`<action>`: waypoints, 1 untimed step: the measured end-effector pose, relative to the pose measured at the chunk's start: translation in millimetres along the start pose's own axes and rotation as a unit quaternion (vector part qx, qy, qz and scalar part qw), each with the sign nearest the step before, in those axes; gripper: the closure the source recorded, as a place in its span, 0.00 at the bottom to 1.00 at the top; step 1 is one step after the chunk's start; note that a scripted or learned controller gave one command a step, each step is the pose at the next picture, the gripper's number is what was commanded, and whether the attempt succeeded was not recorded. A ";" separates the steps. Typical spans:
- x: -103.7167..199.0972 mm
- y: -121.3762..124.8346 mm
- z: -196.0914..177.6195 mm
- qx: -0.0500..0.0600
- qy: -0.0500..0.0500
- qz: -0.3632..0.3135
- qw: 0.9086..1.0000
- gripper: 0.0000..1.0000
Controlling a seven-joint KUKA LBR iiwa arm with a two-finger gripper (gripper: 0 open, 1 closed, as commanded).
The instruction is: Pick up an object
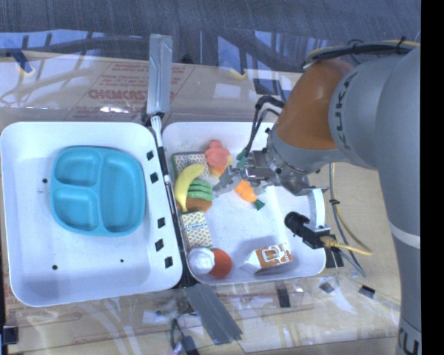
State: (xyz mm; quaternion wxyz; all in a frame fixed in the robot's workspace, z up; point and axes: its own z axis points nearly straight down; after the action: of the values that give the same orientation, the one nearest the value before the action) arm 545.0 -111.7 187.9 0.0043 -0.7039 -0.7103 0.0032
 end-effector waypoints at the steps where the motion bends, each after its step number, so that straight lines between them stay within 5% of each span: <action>1: -69.1 -9.7 84.1 0.001 0.000 0.063 0.998 0.00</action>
State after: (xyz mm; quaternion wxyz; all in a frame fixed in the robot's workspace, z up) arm 535.1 -180.7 103.8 0.0049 -0.7472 -0.6646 0.0040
